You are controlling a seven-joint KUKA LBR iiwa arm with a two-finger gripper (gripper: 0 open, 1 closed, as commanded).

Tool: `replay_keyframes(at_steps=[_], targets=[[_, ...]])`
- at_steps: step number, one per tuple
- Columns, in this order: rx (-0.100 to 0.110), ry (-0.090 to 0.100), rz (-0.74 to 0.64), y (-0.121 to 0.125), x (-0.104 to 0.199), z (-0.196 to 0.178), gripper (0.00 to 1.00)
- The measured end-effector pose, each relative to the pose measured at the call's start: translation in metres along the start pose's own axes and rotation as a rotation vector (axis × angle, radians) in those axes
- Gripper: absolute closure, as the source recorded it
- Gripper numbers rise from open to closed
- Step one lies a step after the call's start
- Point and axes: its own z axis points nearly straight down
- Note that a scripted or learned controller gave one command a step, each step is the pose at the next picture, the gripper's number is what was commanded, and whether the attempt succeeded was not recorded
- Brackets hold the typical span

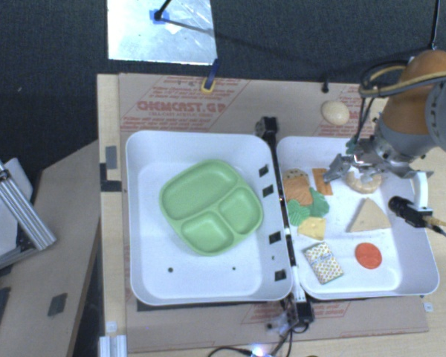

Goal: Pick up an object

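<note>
I see the gripper (354, 168) low in the right bin (416, 274), fingers spread open over a pale round piece (366, 182).

The gripper (354, 168) sits low over the far part of the right bin (416, 274). Just to its right in the view, touching or nearly so, lies a round biscuit (365, 183). To its left lie a stick (321, 181) and, further left, a bread slice (297, 186), with a leafy piece (306, 210) nearer the camera than these. Nearer the camera than the gripper rests a wedge (369, 216), then a disc (369, 255), a small block (313, 227) and a packet (323, 262). Behind the gripper, outside the bin, an egg (335, 112) lies on the bench (178, 103). Well to the left stands the left bin (145, 274), with a divided tray (210, 207) in it.
</note>
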Motion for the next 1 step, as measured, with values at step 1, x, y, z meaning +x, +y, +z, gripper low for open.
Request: replay_keyframes(at_steps=[1], targets=[[-0.002, 0.000, 0.001, 0.0006, 0.0006, 0.0514, 0.00]])
